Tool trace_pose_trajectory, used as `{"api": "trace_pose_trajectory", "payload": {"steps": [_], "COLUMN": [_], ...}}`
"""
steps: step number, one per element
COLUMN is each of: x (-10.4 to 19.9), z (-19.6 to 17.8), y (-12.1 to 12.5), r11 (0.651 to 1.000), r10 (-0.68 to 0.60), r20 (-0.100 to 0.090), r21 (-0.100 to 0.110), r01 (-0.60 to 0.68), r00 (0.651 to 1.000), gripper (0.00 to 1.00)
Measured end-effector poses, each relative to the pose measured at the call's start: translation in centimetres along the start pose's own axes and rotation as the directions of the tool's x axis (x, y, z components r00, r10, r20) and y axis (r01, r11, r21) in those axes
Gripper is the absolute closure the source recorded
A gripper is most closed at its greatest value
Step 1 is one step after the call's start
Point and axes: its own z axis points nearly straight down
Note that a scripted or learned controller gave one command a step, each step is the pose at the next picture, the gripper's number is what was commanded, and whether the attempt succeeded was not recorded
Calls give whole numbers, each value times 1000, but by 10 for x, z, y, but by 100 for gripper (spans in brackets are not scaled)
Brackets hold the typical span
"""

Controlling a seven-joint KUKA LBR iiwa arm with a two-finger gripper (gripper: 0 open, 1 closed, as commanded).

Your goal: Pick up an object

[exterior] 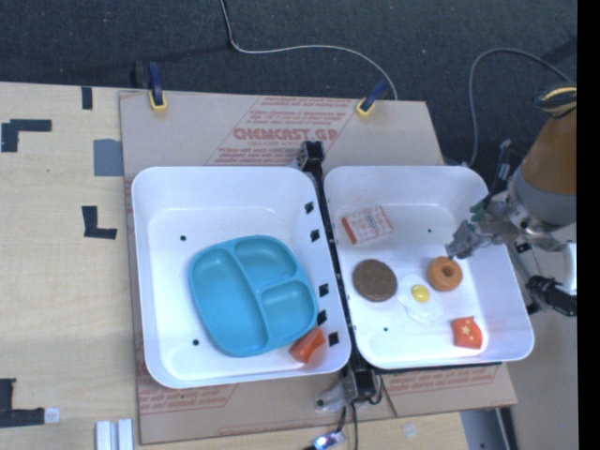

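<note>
You've got two white bins side by side on the table (56, 251). Left bin (159, 195): one blue divided tray (251, 293), three compartments, lying at a slant in the middle of the bin, nothing in its compartments. An orange-red piece (307, 347) sits at the tray's lower right corner, against the divider between the bins.

Right bin (412, 181): a small red-and-white packet (366, 224) in the upper left part; a brown round patty (374, 279) below it, lying flat; a small yellow piece (420, 293) just right of the patty, resting on something clear or white that you can't make out; a brown doughnut (444, 274) up and right of the yellow piece; a red piece (467, 332) near the lower right corner.

Hand (463, 244) comes in from the right of the frame, over the right bin's right side, tip just above and right of the doughnut, close to it. Nothing visibly between its fingers. Can't tell whether the hand is wide or narrow, too small and dark at this angle.

All pickable objects are lying in the bins, none lifted.
</note>
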Motion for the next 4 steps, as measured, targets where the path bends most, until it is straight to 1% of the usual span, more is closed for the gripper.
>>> {"api": "trace_pose_trajectory", "payload": {"steps": [1, 2, 3, 4], "x": [-2, -1, 60, 105], "z": [-42, -72, -75, -64], "y": [0, 1, -1, -11], "r11": [1000, 1000, 1000, 1000], "r10": [0, 0, -5, -2], "r20": [0, 0, -2, -2], "r21": [0, 0, 3, 5], "r01": [0, 0, 5, 2], "r00": [1000, 1000, 1000, 1000], "gripper": [100, 100, 100, 100]}}
